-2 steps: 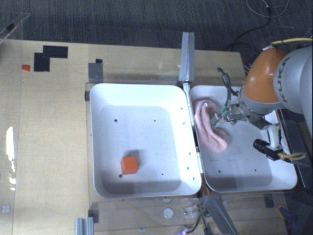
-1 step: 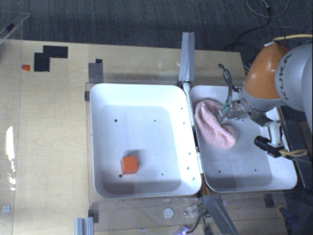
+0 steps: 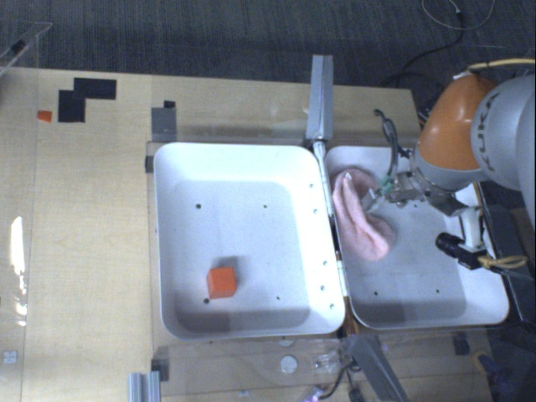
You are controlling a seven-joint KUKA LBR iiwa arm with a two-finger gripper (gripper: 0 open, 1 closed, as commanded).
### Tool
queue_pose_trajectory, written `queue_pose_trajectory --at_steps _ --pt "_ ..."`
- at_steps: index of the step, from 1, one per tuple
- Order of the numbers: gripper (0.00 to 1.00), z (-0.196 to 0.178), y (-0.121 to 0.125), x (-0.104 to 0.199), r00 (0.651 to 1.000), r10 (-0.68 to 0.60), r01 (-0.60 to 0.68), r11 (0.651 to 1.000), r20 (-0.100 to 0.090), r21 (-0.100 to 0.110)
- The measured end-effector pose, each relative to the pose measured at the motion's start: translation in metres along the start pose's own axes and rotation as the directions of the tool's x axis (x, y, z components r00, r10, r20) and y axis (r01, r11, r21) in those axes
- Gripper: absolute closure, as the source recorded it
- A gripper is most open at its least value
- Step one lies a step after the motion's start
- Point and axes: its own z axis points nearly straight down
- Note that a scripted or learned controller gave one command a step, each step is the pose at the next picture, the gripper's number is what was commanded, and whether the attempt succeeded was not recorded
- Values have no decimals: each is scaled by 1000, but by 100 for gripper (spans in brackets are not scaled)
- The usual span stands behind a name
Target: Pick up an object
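Pink cloth [image 3: 360, 214] lay in right bin [image 3: 435, 308], bunched against the divider side, far-left part of that bin. Long axis ran far-to-near, slanting slightly rightward toward the near end; far end folded over, near end rounded and fuller. Probably slumped there because soft and pushed up against the wall. Gripper [image 3: 387, 193] hung at the cloth's right edge, far half, reached in from the right under the orange band of the arm [image 3: 469, 141]. Finger opening: cannot tell, hidden by wrist hardware; no cloth visibly pinched, so no hold claimed. Likely placed low for a side grab at the cloth's upper fold. Orange cube [image 3: 222, 282] sat alone in left bin [image 3: 176, 224], near-left of centre, well apart from gripper. Judged: approach stage, pick not yet confirmed.
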Motion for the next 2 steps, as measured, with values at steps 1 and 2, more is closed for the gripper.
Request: queue_pose_trajectory --at_steps 1,2 --pt "0 -29 -36 21 1000 -14 14 1000 -8 22" --pt "0 9 -52 25 997 -77 77 997 -2 1"
